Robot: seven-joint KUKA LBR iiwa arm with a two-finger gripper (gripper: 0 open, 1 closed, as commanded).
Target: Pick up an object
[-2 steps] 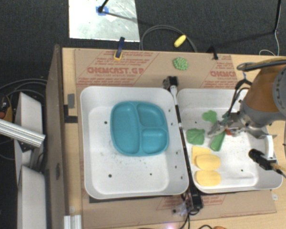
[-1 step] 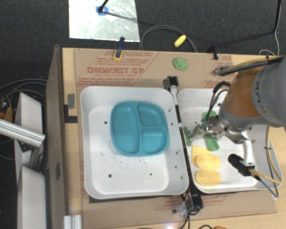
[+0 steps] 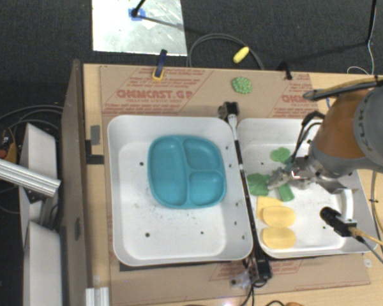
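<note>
Two yellow pieces point(image 3: 277, 226) crowd your right bin point(image 3: 306, 244) just below the gripper point(image 3: 283, 178); green pieces point(image 3: 268, 182) lie under it, long axis unclear; blue plate point(image 3: 186, 171) sits in left bin point(image 3: 131, 234)

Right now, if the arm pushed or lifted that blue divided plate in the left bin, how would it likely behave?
The blue plate looks like moulded plastic, so it is probably stiff and light. It lies flat and low on the left bin, so a push would likely slide it, not tip it. Its wide, shallow, rounded rim may be hard for the gripper to pinch.
</note>
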